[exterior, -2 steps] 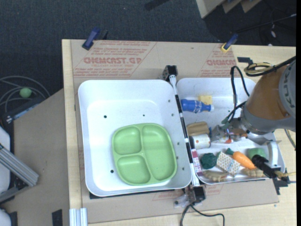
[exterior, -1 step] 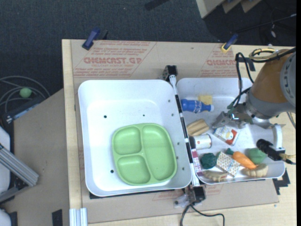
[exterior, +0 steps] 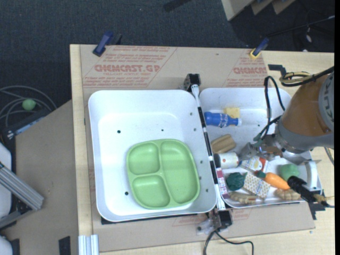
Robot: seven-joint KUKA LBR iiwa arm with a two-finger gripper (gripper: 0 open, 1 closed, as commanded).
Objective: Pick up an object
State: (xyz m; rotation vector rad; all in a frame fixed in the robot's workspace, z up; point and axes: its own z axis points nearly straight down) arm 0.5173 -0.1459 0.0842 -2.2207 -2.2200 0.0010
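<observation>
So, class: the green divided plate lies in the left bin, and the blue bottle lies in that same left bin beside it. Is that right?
Not quite. The green divided plate does lie in the left bin, but the blue bottle lies in the right bin, near its far end. The camera view shows this.

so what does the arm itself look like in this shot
The arm has a broad orange band above a grey wrist section. Black cables loop along its left side. Below the wrist sits the gripper, made of darker grey metal parts, over the right bin.
</observation>
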